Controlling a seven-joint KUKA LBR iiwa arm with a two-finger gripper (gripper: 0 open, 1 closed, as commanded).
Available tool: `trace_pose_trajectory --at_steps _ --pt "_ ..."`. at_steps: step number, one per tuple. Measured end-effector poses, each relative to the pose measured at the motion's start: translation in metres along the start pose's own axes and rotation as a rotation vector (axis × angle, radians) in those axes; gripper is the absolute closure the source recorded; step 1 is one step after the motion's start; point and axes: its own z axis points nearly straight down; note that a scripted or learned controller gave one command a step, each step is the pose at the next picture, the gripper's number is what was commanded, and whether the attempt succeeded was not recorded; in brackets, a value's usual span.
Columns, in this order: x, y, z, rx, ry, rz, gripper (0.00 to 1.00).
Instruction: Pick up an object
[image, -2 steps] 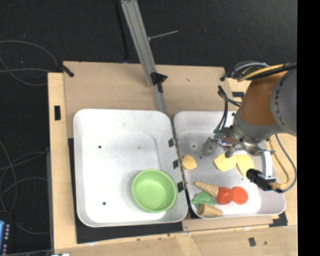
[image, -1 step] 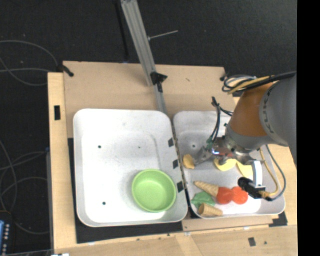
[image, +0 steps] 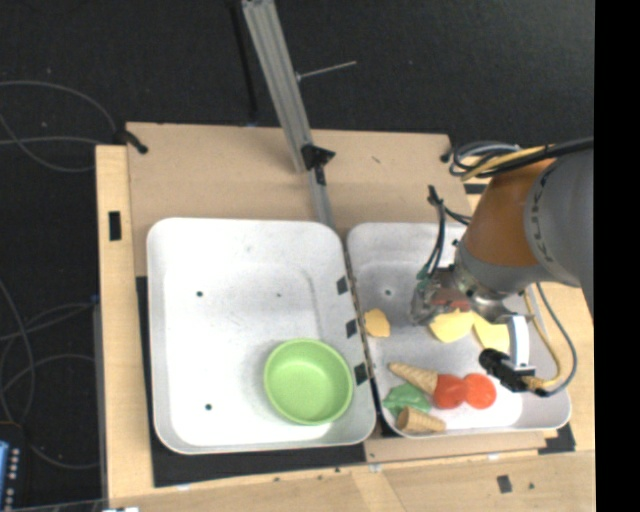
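My gripper is low in the right bin, near its middle, hanging from the grey arm with the orange band. Right beside and under it lies a pale yellow piece; a second yellow piece sits just to its right. A small yellow lump rests by the bin's left wall. Toward the front lie a cone-shaped toy, a green item, another cone and two red-orange round toys.
The left bin holds a green bowl near its front right corner. A metal pole slants up from the bench behind the bins. Cables hang behind the arm at the right.
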Motion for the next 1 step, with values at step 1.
trace_pose_trajectory --at_steps 1 --pt "0.0087 -0.0005 -0.0575 -0.004 -0.001 -0.011 1.0"
